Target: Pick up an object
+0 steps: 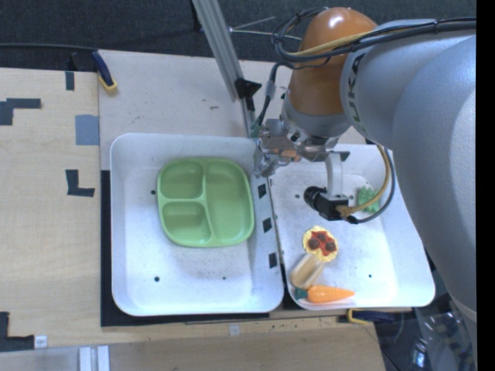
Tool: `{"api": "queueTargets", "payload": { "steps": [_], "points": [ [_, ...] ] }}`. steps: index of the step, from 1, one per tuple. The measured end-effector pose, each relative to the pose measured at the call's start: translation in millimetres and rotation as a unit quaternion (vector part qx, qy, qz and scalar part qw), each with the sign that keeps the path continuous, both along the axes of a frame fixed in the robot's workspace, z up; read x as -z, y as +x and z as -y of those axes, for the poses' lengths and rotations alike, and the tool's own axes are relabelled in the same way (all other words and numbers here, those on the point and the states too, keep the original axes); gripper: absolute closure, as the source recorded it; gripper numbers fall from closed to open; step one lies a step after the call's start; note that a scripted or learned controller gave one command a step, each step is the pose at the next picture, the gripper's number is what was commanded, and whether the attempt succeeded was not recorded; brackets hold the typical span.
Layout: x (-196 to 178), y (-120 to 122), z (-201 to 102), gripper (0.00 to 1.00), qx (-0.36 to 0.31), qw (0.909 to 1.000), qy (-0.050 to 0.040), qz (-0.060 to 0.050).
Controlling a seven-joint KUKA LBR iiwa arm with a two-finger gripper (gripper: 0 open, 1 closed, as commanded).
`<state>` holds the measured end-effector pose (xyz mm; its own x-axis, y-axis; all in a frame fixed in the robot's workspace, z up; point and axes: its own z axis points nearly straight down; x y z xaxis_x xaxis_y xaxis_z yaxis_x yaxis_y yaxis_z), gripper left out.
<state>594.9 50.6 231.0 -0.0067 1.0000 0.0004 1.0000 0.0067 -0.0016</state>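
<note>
Bins sit side by side on the desk, their inner rims meeting along a line marked with small black tabs. The left bin carries a green divided plate, lying flat toward its upper right part, with its right edge near the shared rim; white floor lies open to the left of the plate and below it. The right bin holds a small cluster near its lower left corner: a round yellow toy with a dark red top, a tan bread-like piece touching it from below, and an orange carrot lying along the front rim, just beside the bread piece. The bin floor to the right of this cluster is bare.

The grey arm with its orange band covers the upper right part of that bin. The end effector hangs over the shared rim near the top, beside the plate's upper right corner; whether its fingers are apart or together cannot be told. A black fitting with a yellow-green cable hangs off the wrist above the right bin, apart from the toy cluster.
</note>
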Motion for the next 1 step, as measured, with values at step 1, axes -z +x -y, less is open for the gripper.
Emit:
{"api": "queueTargets", "payload": {
  "steps": [1],
  "points": [
    [7.8, 5.9, -50.1, 1.0, 0.0, 1.0, 0.0002, 0.0]
  ]
}}
